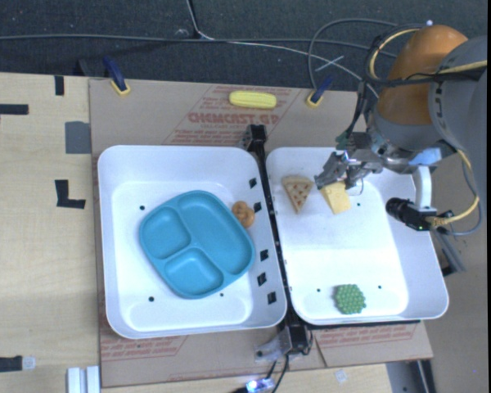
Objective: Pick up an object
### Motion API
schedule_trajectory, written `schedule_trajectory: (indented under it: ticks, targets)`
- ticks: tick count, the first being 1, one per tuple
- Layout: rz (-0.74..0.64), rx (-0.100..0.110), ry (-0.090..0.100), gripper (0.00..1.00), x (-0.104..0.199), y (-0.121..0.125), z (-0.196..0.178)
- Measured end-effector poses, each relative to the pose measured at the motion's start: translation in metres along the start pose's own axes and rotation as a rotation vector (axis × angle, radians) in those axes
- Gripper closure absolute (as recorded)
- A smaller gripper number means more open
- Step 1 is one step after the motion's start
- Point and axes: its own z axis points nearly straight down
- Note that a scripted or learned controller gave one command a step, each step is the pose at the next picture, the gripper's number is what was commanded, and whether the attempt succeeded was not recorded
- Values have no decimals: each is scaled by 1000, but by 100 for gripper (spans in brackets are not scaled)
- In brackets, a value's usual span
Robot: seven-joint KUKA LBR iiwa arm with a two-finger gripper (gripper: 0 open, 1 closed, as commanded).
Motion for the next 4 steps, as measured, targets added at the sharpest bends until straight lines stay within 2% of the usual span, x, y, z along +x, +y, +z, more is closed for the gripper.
schedule_trajectory:
  ticks: [1,2,4]
  targets:
    - [0,-2,-1,100,-7,7,-59]
    - [-3,5,1,100,36,-1,-56]
    - [-5,6,2,100,142,-32,-62]
